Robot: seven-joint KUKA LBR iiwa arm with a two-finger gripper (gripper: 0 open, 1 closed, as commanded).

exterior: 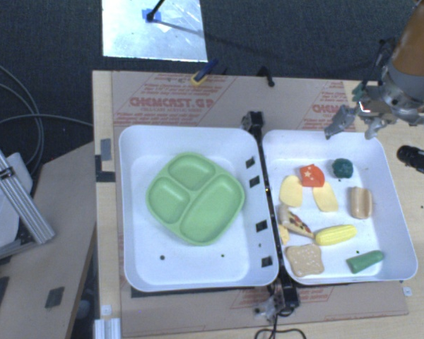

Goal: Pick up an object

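End effector (355, 127) hovers open above right bin's (403, 210) far edge.

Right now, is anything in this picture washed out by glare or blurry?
Camera view: the shiny silver sheet above the bench glares white; the two shallow white bins are bright but readable; the grey arm's gripper looks soft and slightly blurred; the small toy foods stay fairly sharp.

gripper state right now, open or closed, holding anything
Gripper: jaws spread open, nothing between them, above the far edge of the right bin.
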